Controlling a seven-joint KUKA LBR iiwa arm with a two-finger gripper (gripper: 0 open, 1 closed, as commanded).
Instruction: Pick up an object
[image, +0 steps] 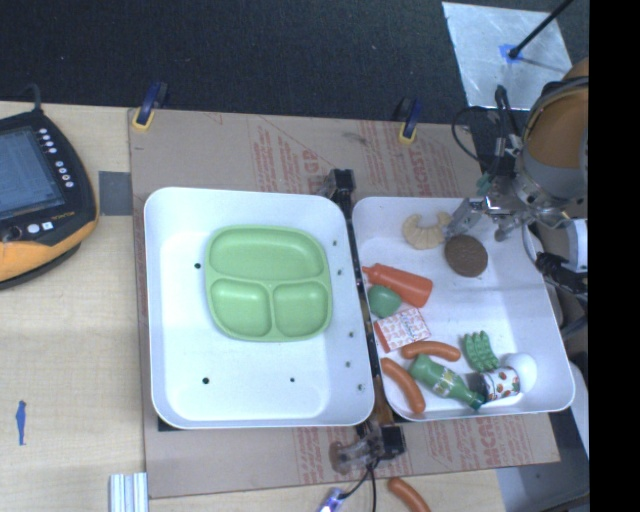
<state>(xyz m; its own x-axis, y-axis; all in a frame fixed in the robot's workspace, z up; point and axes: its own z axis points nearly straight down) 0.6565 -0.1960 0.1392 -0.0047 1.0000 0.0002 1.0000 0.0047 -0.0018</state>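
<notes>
My gripper (484, 222) hangs over the far end of the right bin (530, 310), open, with nothing between its fingers. A brown round disc (466, 256) lies just below and in front of it. A tan croissant (425, 230) lies just left of the gripper. Further forward in the same bin lie an orange carrot (400, 283), a green round piece (384, 300), a red-and-white card (403, 328), two sausages (430, 350) (403, 385), a green bottle (445, 380), a green leafy piece (480, 350) and a small white-and-red can (505, 382).
The left bin (180, 370) holds a green divided plate (268, 280). A control pendant (30, 195) lies at the bench's left edge. Another sausage (408, 492) lies on the bench in front of the bins. Cables hang beside the arm at the right.
</notes>
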